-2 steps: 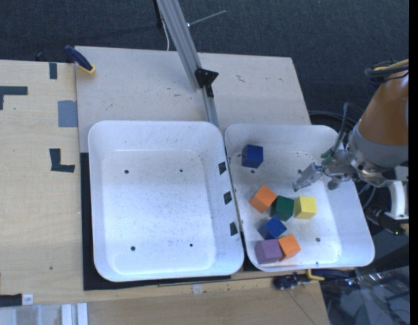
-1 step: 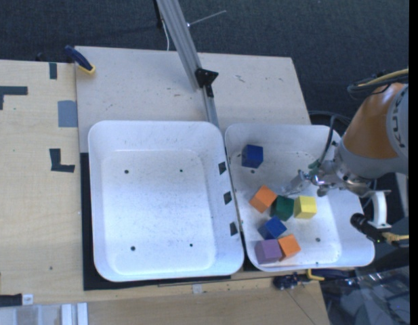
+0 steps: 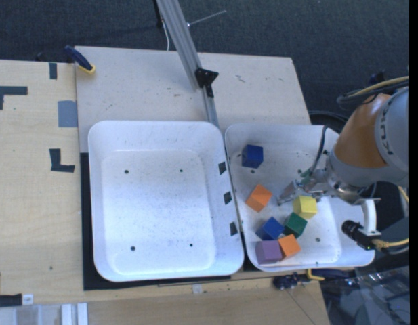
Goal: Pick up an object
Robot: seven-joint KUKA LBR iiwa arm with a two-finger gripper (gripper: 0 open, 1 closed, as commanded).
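The right bin (image 3: 317, 135) holds several small cubes. A blue cube (image 3: 252, 156) lies near its far left side, and an orange cube (image 3: 259, 198) sits below it. Toward the front are a yellow cube (image 3: 305, 205), a green cube (image 3: 295, 223), a second blue cube (image 3: 270, 229), a second orange cube (image 3: 288, 246) and a purple cube (image 3: 268, 251). My gripper (image 3: 300, 189) is low inside this bin, right above the yellow cube's far edge. The arm's orange band (image 3: 358, 141) rises to the right.
The left bin (image 3: 100, 141) lies beside the right one. A grey metal bar (image 3: 181, 32) slants down from the top to the bins' shared far corner. A blue and yellow tool (image 3: 80, 59) lies on the bench's far left.
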